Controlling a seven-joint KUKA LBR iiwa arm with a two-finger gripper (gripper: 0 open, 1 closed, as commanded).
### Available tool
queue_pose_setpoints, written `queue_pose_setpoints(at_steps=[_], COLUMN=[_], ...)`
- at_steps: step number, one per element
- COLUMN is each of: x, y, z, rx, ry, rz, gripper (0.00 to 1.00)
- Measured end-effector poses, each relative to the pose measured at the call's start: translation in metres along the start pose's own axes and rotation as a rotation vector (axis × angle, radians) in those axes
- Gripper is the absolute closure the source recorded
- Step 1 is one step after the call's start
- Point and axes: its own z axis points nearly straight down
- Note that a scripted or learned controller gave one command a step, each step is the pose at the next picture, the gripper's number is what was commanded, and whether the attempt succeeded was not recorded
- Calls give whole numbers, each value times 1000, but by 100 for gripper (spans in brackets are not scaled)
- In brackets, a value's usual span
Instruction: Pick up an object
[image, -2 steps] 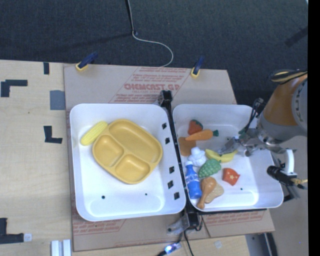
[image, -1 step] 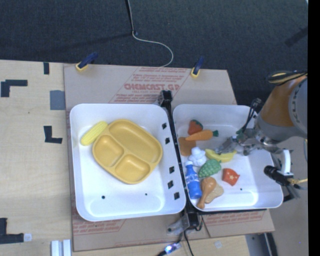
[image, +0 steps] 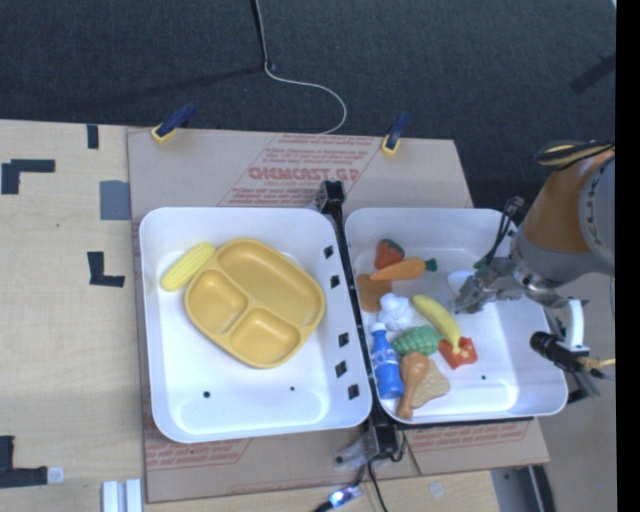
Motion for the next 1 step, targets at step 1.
queue_pose_setpoints(at_steps=[1], x=[1], y=[-6], z=[-59], rx=[4], ry=[2], rz=[2], gripper=[100])
